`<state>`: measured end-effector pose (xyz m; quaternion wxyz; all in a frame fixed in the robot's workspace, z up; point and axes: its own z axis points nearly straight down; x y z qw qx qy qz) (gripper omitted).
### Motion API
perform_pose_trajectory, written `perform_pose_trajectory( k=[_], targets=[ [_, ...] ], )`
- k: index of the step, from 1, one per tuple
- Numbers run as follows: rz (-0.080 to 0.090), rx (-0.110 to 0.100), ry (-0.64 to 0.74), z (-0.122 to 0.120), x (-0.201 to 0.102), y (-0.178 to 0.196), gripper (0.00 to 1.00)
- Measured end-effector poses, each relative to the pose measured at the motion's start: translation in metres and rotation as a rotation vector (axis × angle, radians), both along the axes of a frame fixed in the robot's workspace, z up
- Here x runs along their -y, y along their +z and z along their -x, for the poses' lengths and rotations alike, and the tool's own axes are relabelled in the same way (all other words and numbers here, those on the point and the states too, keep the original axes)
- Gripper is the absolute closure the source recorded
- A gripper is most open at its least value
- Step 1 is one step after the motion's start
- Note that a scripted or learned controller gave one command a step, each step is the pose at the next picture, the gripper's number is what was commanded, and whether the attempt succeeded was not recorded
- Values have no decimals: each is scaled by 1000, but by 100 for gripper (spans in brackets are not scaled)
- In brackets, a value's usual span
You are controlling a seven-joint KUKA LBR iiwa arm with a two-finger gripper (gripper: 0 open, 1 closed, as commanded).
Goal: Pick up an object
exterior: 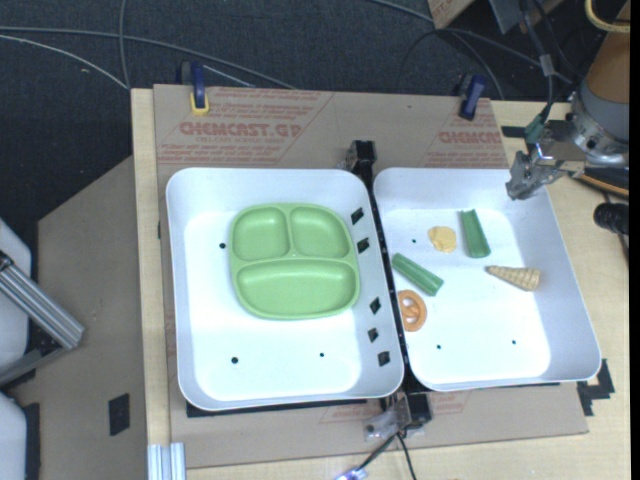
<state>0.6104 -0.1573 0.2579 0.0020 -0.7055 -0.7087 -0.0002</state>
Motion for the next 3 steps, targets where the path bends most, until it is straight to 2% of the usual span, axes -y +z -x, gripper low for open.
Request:
perform_pose_trajectory(
  k=[1,2,3],
  targets=[
    [0,-1,0,29,-45,-4,100],
    [0,-1,0,40,-86,-11,100],
    [-1,-1,1,64,-140,-9,100]
  ],
)
